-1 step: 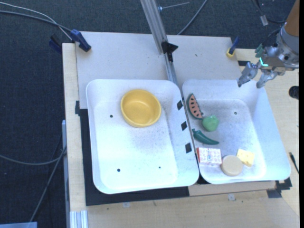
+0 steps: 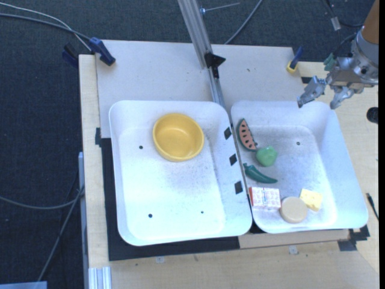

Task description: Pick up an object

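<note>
Where cables (image 2: 36,17) cross dark carpet (image 2: 42,101), bench (image 2: 156,71) stands.

My grey arm with its orange band (image 2: 374,17) is cut off by the right and top edges, so I see little above the wrist. The small red-and-white printed packet (image 2: 264,196) carries markings too small to read. The slanted metal pole (image 2: 194,17) runs out past the top edge. The grey cables (image 2: 36,17) leave at the left.

Right bin (image 2: 337,138): rear half offers free access; toys crowd its left wall and front. Yellow bowl (image 2: 177,136) obstructs left bin (image 2: 174,203) rear
</note>
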Action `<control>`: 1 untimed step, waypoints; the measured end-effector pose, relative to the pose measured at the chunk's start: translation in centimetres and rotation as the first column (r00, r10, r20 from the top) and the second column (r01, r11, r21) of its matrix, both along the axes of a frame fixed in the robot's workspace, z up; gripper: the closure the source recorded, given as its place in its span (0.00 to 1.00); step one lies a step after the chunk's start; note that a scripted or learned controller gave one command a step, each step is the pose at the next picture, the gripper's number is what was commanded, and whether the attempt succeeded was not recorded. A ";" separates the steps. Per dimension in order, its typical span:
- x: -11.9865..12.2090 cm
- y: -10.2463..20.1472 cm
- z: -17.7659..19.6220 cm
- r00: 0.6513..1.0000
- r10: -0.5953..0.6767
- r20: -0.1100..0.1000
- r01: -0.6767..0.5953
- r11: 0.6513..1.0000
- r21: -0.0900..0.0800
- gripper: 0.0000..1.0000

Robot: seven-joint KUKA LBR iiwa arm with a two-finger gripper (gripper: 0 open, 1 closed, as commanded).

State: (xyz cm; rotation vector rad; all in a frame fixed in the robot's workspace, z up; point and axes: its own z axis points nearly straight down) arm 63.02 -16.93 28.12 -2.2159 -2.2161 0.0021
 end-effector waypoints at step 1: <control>-1.1 -0.3 -5.5 1.000 -0.001 -0.008 0.001 1.000 0.001 0.00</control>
